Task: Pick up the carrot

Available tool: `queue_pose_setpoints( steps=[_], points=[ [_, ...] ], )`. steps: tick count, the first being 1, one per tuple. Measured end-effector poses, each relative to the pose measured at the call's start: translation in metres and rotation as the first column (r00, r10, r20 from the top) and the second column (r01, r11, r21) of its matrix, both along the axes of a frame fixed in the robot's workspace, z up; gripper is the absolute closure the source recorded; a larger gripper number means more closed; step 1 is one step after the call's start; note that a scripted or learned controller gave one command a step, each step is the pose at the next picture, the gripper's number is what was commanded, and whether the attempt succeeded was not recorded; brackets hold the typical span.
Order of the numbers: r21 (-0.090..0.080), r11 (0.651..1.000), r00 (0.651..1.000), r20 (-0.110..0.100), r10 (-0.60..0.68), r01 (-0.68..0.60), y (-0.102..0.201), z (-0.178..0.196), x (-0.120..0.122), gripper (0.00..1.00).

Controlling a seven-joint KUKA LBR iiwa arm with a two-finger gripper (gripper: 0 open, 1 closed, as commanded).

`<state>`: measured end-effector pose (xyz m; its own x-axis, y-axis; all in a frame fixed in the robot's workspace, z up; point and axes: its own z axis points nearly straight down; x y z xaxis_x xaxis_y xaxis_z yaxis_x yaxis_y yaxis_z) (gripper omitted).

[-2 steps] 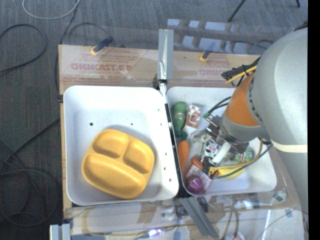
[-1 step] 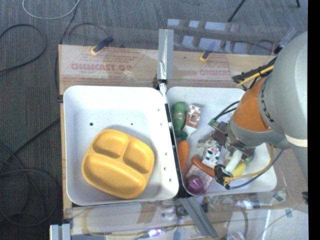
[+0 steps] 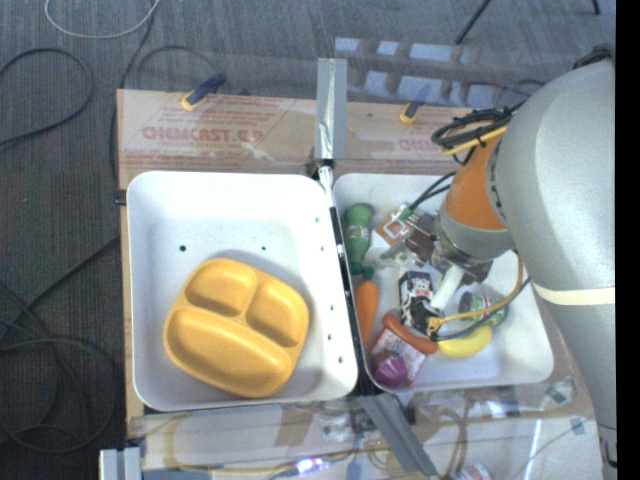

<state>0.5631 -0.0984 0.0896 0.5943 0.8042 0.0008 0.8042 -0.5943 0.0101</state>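
Grey carpet [image 3: 250, 28] lies beyond the cardboard sheet [image 3: 220, 133], black cables [image 3: 100, 8] looped across it above the sheet.

The worktop [image 3: 220, 133], covered by a brown board with red lettering, carries two shallow white bins side by side, the left bin [image 3: 150, 268] and the right bin [image 3: 520, 358], touching along a metal divider [image 3: 328, 118].

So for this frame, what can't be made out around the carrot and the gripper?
- Gripper: finger state unreadable, too small and tangled with cables in the camera view.
- Carrot: lower end hidden under the packet.
- Banana: partly covered by cables.
- Right bin: far side hidden by the arm.
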Motion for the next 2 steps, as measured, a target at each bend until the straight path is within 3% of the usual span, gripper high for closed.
queue_pose_setpoints(
  steps=[1, 2],
  points=[
    [0.0, 1.0, 1.0, 0.0, 0.0, 0.0, 0.0, 0.0, 0.0, 0.0],
    [0.001, 1.0, 1.0, 0.005, -0.018, 0.018, -0.001, 0.0, -0.03, 0.0]
  ],
)
